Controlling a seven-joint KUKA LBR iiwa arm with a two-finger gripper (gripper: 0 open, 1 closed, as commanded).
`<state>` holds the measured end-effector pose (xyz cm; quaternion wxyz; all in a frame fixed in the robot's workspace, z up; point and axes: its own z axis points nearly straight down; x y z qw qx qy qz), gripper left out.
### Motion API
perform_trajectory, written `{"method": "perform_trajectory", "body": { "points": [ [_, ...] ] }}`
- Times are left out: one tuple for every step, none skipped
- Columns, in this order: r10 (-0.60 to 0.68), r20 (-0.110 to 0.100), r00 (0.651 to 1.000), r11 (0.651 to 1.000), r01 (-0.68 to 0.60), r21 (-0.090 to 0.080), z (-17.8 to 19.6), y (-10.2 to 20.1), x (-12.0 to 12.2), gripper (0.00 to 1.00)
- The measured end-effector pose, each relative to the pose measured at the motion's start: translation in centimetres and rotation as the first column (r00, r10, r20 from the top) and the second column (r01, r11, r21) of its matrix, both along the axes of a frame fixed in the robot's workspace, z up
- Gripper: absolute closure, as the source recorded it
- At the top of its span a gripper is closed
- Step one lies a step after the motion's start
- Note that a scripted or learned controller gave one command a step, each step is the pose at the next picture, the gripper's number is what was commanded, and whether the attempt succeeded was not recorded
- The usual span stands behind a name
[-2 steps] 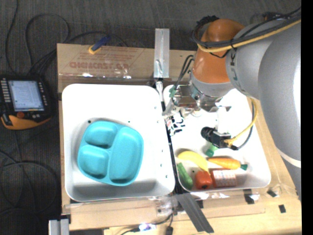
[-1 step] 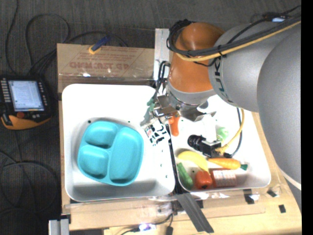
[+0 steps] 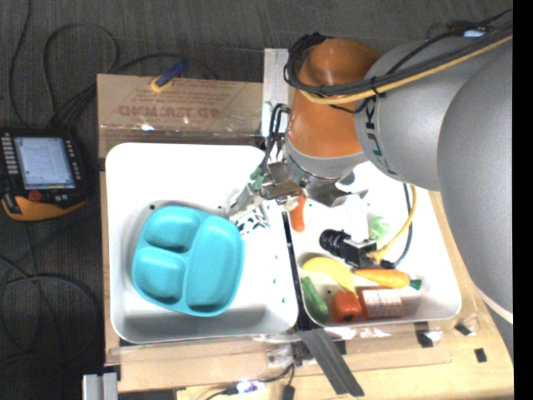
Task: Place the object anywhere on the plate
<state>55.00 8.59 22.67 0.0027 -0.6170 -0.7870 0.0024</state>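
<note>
Dark carpet with loose cables surrounds the desk (image 3: 117, 358), which carries two white bins. The left bin (image 3: 179, 161) holds a turquoise divided plate (image 3: 187, 261). The gripper (image 3: 247, 198) hangs just above the plate's upper right rim, its fingers spread apart with nothing between them. Toy foods, including a banana (image 3: 326, 268), sit in the right bin (image 3: 441, 294).

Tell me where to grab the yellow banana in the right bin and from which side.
Take the banana across its narrow middle, coming straight down from above. It lies flat and long, running left to right, with open white floor on its upper side. A green item and a red item crowd its lower edge, so a side approach looks blocked.
</note>
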Motion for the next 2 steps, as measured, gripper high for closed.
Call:
{"method": "perform_trajectory", "body": {
  "points": [
    [0.001,-0.007,1.0,1.0,-0.001,0.0,0.6,0.1,0.0,1.0],
    [0.188,0.0,0.982,0.982,-0.188,0.0,2.0,-4.7,-6.6,1.0]
  ]
}}
